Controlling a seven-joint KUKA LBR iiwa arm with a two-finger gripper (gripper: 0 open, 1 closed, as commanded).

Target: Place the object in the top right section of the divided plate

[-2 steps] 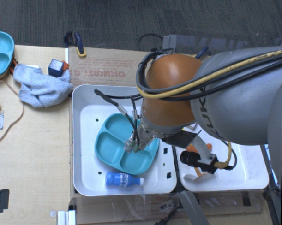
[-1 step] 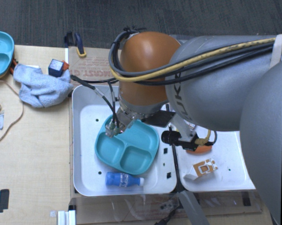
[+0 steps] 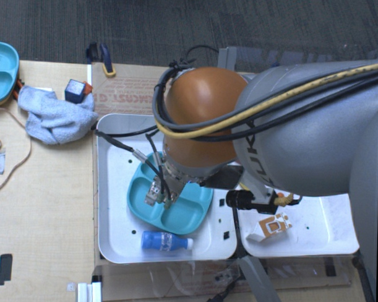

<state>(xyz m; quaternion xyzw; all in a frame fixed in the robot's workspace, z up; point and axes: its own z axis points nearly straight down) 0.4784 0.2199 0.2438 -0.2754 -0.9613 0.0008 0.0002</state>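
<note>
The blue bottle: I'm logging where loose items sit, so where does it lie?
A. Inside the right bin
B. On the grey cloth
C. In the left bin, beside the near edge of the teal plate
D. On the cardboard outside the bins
C: the blue bottle lies on its side on the floor of the left bin, just by the near edge of the teal plate.

You see a glossy turquoise plastic divided plate in a smooth white plastic bin, a blue plastic bottle, a soft grey cloth on the matt wooden counter, and the arm's glossy orange band.
</note>
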